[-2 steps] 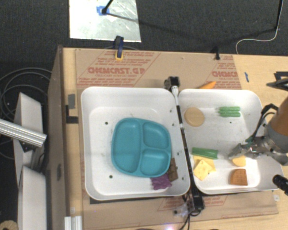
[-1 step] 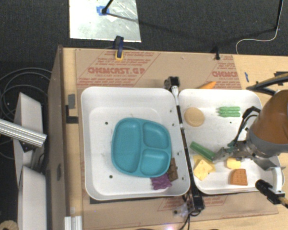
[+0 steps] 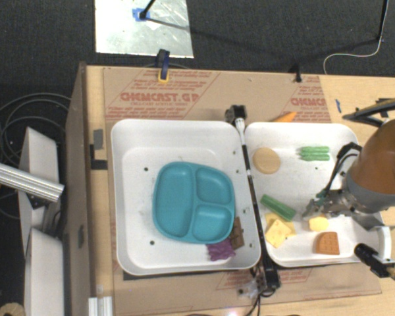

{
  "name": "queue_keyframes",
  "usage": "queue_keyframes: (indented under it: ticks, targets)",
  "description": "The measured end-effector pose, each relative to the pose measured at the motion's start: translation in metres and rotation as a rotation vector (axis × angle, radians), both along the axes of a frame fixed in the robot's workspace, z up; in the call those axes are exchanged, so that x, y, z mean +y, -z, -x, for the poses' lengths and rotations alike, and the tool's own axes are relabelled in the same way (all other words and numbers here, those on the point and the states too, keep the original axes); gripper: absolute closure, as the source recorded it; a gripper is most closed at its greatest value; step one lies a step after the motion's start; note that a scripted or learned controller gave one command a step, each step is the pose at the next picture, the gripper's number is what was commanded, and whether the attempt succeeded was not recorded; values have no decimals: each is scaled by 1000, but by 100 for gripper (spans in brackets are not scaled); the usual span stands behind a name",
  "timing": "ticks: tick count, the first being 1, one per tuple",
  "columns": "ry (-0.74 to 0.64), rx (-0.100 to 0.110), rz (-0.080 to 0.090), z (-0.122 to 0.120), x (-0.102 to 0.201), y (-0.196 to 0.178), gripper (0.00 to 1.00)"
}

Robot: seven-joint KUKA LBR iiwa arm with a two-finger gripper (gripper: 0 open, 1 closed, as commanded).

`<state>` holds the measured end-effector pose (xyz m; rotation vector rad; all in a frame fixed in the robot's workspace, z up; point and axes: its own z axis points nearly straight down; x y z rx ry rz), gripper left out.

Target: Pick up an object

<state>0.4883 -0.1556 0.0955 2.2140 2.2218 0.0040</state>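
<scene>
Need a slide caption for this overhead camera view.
KUKA gripper low in the right bin by a yellow block; teal divided plate left.

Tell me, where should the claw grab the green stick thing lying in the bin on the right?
Probably across the middle of the green stick, coming straight down. It lies flat on the right bin's floor, long and narrow, slanting toward the yellow cheese wedge. The fingers would close on its two long sides, where bare floor leaves room; its lower end sits close to the cheese.
</scene>
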Motion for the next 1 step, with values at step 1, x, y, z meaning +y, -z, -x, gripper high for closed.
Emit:
queue_keyframes:
  ticks: [1]
  targets:
    - [-10,-9,-4,-6,75,-125,100]
